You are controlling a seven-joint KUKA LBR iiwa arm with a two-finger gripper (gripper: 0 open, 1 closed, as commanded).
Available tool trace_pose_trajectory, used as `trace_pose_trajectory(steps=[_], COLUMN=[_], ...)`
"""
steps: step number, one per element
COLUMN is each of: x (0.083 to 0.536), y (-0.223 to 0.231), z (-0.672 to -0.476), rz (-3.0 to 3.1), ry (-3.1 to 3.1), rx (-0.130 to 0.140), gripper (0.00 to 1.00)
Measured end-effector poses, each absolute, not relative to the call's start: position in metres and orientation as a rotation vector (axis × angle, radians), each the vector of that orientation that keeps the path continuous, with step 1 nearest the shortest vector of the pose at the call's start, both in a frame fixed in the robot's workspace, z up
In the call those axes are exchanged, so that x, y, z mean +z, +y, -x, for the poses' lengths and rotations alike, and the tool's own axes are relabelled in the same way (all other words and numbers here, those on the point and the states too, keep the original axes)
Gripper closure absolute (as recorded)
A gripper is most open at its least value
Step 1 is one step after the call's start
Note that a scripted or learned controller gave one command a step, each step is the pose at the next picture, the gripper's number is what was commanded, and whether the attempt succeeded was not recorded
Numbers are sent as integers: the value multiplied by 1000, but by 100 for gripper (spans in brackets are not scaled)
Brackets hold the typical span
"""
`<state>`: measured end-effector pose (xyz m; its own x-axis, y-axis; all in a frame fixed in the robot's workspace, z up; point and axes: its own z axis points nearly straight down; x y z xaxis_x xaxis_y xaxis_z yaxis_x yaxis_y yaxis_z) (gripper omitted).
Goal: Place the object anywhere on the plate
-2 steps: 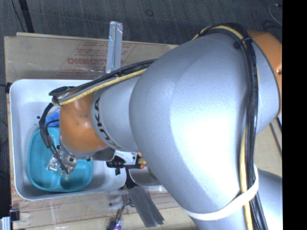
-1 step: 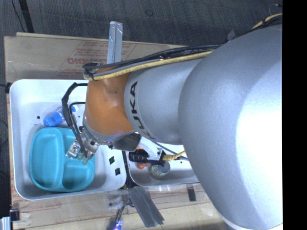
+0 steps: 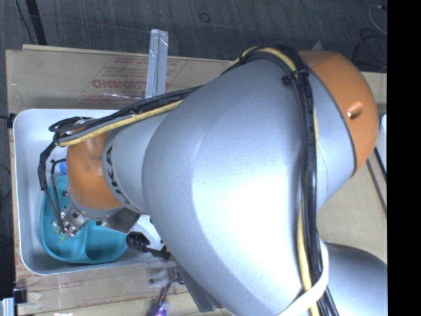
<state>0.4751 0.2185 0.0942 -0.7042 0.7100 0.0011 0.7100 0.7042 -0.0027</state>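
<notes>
My fingers hang low over the left bin, at the near-left part of the plate. My own wrist covers most of them, and all I make out is a small cluster of metal and wiring at the tip. Whether they are open or closed I cannot tell, and I see nothing between them.

The plate is teal and lies in the near-left corner of the bin, close to the bin's front wall. My wrist and orange band hide its far and right parts. A small blue object shows at the plate's far edge, just beside the band and behind a loop of black cable. It is mostly hidden, so I cannot tell whether it rests on the plate or on the bin floor next to it.

My grey arm crosses from the right and blocks most of the bin and everything beyond it. A yellow hose and black cables run along the arm's far side down to the wrist. A black plug sticks out below the wrist, near the bin's front rim.

Behind the bin, a thin metal strip stands upright on the brown desk
</notes>
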Motion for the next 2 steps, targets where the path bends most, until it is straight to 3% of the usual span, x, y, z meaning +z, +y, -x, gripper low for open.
trace_pose_trajectory(steps=[1,2], x=[195,94], y=[183,212], z=[-514,-479], rz=[925,962], ry=[-3001,-2993], rx=[1,-4], gripper=[100,100])
